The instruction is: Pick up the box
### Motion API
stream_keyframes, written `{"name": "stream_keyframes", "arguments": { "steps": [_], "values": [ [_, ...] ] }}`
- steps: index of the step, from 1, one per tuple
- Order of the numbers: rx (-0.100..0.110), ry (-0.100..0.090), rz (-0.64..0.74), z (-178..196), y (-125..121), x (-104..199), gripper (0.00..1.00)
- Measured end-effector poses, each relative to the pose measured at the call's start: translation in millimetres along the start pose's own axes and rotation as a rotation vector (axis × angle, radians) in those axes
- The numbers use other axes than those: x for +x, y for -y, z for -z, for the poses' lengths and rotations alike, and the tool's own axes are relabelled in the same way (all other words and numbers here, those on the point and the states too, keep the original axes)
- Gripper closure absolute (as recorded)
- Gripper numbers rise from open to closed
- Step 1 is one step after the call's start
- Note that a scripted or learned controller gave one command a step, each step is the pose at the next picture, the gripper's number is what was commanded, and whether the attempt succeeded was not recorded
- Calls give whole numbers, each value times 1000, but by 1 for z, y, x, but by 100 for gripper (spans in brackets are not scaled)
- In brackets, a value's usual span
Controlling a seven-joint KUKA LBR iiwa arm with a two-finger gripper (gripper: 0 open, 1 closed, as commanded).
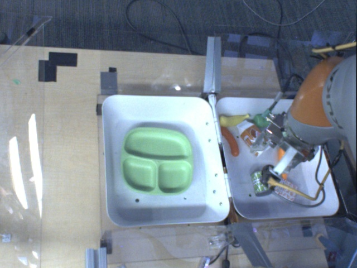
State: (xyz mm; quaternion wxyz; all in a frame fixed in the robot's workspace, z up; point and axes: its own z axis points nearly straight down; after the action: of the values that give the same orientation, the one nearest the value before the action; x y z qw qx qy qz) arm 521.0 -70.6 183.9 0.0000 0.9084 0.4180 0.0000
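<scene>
Left bin (111, 149): green three-part tray (157, 159) lying flat in middle.
Right bin (329, 202): banana (233, 119), orange carrot-like piece (230, 140), green can (259, 182), other small items, crowded.
Box (250, 132): in right bin, just beside gripper, partly hidden.
Gripper (266, 134): low over right bin's clutter.
Jaws: cannot tell whether released or clenched.

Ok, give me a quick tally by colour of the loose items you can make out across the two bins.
Green: 3, divided tray in the left bin, small piece and can in the right bin
Yellow: 1, banana
Orange: 1, carrot-like piece
White with orange print: 1, box
Total: 6; anything under the arm is hidden.
</scene>
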Motion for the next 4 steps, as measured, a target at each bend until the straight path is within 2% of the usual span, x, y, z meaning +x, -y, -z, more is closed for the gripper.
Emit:
{"name": "stream_keyframes", "arguments": {
  "steps": [1, 2, 3, 4],
  "values": [
    [-1, 1, -324, -6, -153, -7, 0],
    [0, 0, -313, -24, -135, -61, 0],
    [-3, -2, -374, 85, -126, -69, 0],
    [-4, -7, -276, -54, -71, 20, 0]
  ]
}}
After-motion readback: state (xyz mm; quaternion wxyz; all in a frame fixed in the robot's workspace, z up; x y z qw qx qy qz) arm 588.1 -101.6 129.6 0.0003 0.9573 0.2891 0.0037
